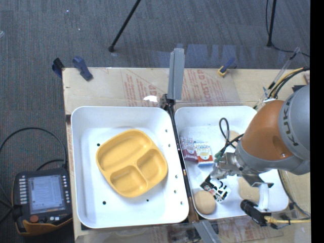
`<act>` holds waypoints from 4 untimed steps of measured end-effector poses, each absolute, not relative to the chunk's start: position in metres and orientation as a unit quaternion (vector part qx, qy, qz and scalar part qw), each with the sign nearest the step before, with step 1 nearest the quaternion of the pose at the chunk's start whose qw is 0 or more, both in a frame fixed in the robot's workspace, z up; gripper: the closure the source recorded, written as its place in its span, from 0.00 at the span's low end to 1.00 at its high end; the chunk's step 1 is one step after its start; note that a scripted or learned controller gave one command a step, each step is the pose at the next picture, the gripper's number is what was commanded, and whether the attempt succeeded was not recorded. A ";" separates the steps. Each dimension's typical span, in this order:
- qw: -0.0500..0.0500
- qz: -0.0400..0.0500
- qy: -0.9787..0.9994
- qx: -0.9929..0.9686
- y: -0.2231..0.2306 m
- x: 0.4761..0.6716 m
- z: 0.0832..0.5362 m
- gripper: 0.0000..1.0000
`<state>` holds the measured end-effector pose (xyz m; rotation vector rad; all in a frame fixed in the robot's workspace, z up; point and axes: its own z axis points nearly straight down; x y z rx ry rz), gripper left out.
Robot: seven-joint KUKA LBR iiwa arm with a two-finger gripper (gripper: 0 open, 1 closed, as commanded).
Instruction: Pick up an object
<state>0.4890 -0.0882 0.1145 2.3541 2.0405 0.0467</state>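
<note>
My gripper [218,185] hangs low in the right bin [212,116], near its front. Its black and white fingers [219,188] point down just right of a tan egg-shaped object [204,202] at the bin's front left. A small box with red and green print [204,153] and a clear printed packet [189,147] lie behind the gripper, near the bin's left wall. The arm's orange band [266,130] and grey wrist cover the middle and right of this bin. Nothing shows between the fingers.
The left bin [83,130] holds a yellow three-compartment plate [131,162]. A grey post [176,75] stands behind the divider between the bins. A black cable [223,128] loops above the box. A teach pendant [43,194] lies on the floor at left.
</note>
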 end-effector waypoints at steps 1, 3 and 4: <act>0.013 0.015 0.655 0.756 -0.089 0.489 0.114 0.00; 0.001 0.000 0.723 0.691 -0.102 0.614 0.099 1.00; 0.000 0.000 0.800 0.600 -0.066 0.644 0.189 1.00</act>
